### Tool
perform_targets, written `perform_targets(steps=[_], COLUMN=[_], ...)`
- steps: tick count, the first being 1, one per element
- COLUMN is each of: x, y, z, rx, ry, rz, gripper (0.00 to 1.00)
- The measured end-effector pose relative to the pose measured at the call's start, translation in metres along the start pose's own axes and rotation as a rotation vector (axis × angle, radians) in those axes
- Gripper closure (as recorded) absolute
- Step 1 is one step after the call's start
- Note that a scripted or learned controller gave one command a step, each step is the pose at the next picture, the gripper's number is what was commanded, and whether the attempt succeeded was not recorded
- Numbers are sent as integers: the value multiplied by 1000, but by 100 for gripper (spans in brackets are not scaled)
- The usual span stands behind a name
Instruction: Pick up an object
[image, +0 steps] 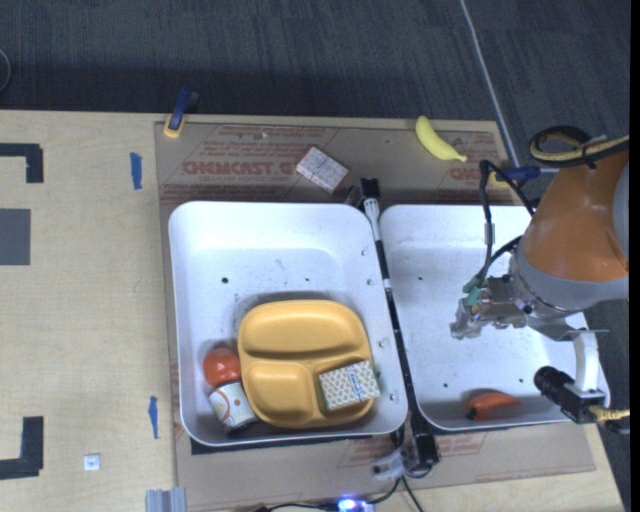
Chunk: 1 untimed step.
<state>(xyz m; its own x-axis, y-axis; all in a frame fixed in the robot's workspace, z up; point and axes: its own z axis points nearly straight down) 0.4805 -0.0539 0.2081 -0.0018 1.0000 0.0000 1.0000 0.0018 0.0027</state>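
Gripper (470, 318) sits over the right bin (440, 240), at about 3 o'clock from the bin's middle, hanging off the grey arm (575, 240) with the orange band that comes in from 3 o'clock of the frame. Jaw state: cannot tell, the metal tip is too small and blurred; nothing visible between them. Orange carrot-like object (492, 403) lies at the bin's 5 o'clock edge, apart from the gripper, roughly at 5 o'clock from it. Left bin (200, 260) holds a yellow divided tray (295, 345) toward its 6 o'clock side, with a patterned small box (348, 386) in the tray's 4 o'clock compartment. Red-orange ball (221, 366) and a white-orange can (232, 404) sit touching the tray at its 8 o'clock. Outside the bins, on the cardboard at 12 o'clock: a banana (438, 140) and a small pink box (320, 168).
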Motion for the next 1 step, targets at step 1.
perform_targets(steps=[1], x=[-59], y=[-1], z=[-15], rx=[0], ry=[-2], rz=[2], gripper=[100])
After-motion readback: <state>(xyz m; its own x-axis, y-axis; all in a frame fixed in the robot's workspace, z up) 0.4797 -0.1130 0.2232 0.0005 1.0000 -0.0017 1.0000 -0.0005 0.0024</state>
